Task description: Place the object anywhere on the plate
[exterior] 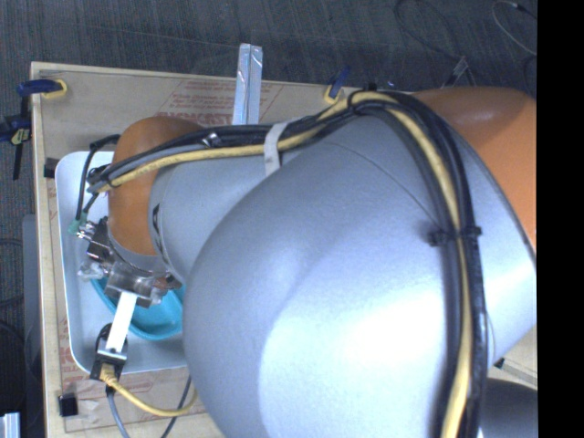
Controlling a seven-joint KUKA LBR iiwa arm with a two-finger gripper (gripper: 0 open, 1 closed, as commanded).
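The grey arm covers most of the camera view and reaches over the left white bin [73, 245]. A light blue plate [151, 319] lies in that bin, mostly hidden under the wrist; a curved part of it shows below the wrist hardware. My gripper [119, 276] sits just above the plate's left part, with the arm hiding its tips. No separate object is visible on or near the plate.
The bin's left wall and front corner [78, 359] show past the arm. A wooden bench edge [137, 89] runs behind the bins, with an upright metal post [248, 85] at its back. Blue clamps [36, 88] hold the bench's far left corner.
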